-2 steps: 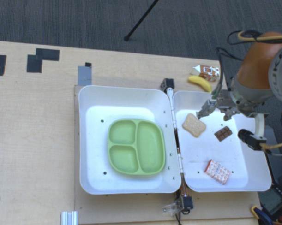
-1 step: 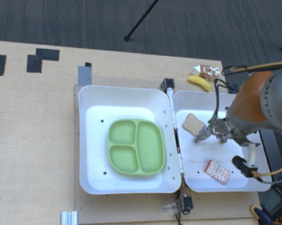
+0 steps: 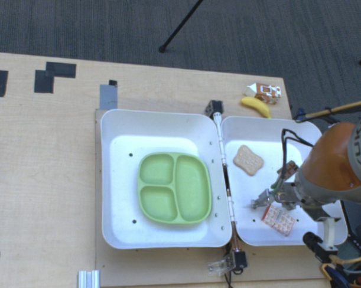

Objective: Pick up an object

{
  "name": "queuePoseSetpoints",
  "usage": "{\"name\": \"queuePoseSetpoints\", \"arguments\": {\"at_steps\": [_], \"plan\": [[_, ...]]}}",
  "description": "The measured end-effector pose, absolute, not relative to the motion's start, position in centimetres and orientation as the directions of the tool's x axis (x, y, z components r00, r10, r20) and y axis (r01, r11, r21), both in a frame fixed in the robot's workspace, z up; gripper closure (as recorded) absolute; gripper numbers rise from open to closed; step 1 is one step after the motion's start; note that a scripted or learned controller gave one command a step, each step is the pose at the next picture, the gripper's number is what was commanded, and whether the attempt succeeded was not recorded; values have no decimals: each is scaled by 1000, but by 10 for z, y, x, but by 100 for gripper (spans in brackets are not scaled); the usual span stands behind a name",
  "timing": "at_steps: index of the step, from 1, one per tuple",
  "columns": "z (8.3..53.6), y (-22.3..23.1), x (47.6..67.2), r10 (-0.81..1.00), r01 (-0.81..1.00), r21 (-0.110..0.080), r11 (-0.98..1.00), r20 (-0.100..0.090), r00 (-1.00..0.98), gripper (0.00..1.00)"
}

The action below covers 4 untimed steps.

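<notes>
The arm with its orange band point(image 3: 334, 157) reaches into the right bin point(image 3: 252, 128) from the right. My gripper point(image 3: 267, 199) hangs low over the bin floor, just left of a flat waffle-patterned red and white piece point(image 3: 279, 219). A tan toast-shaped piece point(image 3: 248, 160) lies in the upper part of the same bin, apart from the gripper. A small brown object point(image 3: 288, 170) sits by the arm's wrist, partly hidden. Nothing shows between the fingers.
The left bin point(image 3: 117, 168) holds a green three-compartment plate point(image 3: 174, 187). On the bench behind the right bin lie a yellow banana point(image 3: 255, 105) and a small white and orange packet point(image 3: 265, 90). A black clamp point(image 3: 215, 107) sits between the bins.
</notes>
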State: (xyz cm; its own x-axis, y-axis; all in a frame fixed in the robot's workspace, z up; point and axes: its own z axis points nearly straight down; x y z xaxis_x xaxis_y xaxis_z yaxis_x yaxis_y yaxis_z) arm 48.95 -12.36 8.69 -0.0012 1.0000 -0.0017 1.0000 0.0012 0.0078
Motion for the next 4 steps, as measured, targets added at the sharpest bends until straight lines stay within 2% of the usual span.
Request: {"name": "queuePoseSetpoints", "arguments": {"at_steps": [1, 2, 3, 4], "plan": [[98, -123, 492, 1000, 1000, 14, 2, -2, -2, 100], [98, -123, 492, 1000, 1000, 14, 2, -2, -2, 0], [109, -123, 494, 1000, 1000, 17, 4, -2, -4, 100], [109, -123, 493, 1000, 1000, 17, 4, -2, -4, 0]]}}
